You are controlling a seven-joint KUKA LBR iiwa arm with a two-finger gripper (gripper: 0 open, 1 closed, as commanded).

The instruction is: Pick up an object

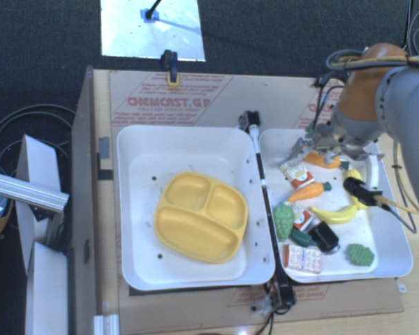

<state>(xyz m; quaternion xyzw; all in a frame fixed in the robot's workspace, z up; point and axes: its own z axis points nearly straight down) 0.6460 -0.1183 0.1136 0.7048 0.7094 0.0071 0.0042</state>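
Note:
My gripper [297,152] hangs low over the back left part of the right bin [398,253]. An orange toy piece [322,162] lies just to its right, under the wrist. A small red and white item [302,179] sits directly in front of the gripper, and an orange carrot [309,192] lies just beyond that. Further forward are a yellow banana [335,214], a pale green vegetable [284,220], a black object [325,237], a red and white packet [302,258] and a green broccoli [361,255]. Nothing visibly sits in the gripper.
The left bin [136,208] holds a yellow divided tray [200,216]. A raised divider [263,187] separates the two bins. The arm [391,96] enters from the right above the right bin's back corner. Cardboard lies under both bins.

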